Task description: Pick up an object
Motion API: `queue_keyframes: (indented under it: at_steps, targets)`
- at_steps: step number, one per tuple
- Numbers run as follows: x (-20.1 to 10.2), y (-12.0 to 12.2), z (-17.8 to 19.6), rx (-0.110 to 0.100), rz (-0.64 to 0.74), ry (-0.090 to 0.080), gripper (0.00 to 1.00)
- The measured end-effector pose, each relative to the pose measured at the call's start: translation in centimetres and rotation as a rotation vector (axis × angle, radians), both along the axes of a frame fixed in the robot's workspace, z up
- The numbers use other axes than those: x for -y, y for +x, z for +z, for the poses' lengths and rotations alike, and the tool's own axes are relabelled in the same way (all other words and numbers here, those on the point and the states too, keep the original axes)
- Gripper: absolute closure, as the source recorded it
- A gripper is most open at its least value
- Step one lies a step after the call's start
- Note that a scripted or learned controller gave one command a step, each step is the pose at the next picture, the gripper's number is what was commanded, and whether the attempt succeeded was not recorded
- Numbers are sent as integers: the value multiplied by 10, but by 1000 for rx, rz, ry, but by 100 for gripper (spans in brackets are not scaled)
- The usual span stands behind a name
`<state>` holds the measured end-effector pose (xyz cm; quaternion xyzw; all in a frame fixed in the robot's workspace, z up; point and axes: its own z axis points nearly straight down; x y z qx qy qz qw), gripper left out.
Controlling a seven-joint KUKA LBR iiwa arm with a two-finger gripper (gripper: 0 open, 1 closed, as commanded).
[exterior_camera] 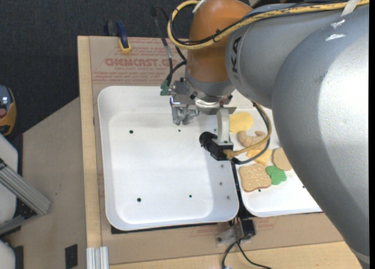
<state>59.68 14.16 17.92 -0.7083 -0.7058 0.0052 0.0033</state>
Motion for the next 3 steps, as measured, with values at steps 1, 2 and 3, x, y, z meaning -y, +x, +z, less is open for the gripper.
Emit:
queue_keyframes:
  at_steps: [1, 2, 3]
  targets:
    - [-64, 27, 0, 14, 10, 5, 100]
    - [-33, -25, -32, 3, 1, 1, 100]
    - [-73, 35, -98, 14, 6, 4, 100]
